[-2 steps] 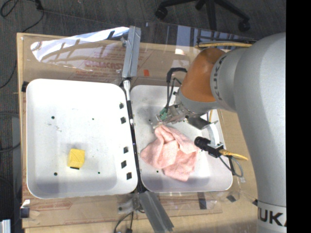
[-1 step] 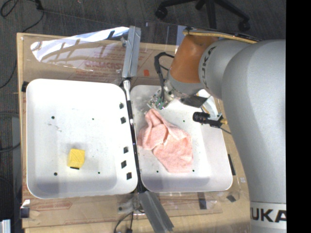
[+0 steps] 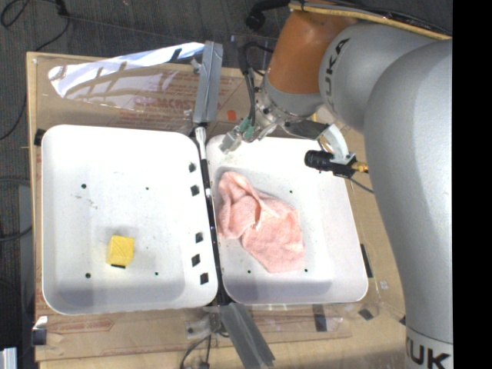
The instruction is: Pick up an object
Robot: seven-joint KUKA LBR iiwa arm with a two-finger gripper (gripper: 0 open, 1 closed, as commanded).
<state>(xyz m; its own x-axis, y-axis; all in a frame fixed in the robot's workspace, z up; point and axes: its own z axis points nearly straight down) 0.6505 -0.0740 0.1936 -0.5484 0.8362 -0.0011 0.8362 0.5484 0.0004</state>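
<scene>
My gripper (image 3: 244,133) sits at upper centre over the right bin's (image 3: 338,229) top-left corner, grip state unclear, pink cloth (image 3: 261,225) lower mid-frame, so descending here risks hitting the rim and missing it.

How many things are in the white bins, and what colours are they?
Pink: 1, the pink cloth in the right bin
Yellow: 1, the yellow block in the left bin
Total: 2
</scene>
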